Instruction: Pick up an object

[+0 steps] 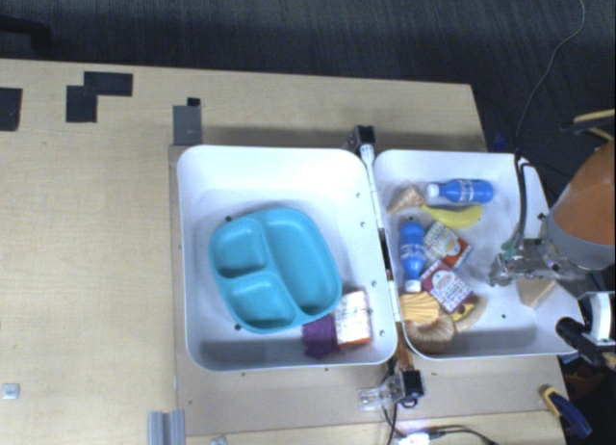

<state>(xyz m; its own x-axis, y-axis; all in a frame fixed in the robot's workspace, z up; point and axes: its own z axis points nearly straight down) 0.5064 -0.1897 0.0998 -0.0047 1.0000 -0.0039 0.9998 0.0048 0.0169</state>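
Camera view looks down on my counter (87, 270), where two white bins sit side by side. The left bin (197, 241) holds a blue divided tray (274, 270), with a purple block (320, 337) and a small orange-and-white box (352, 319) at its near right corner. The right bin (500, 337) carries the clutter: a blue bottle (460, 192) at the far side touching a yellow banana (454, 215), a second blue bottle (412, 248) near the dividing wall, snack packets (447, 265) and a brown round thing (430, 329) nearer. My arm (585, 212) comes in from the right, with my pincer (508, 270) over the right side of that bin, apart from the pile; how it stands I cannot tell
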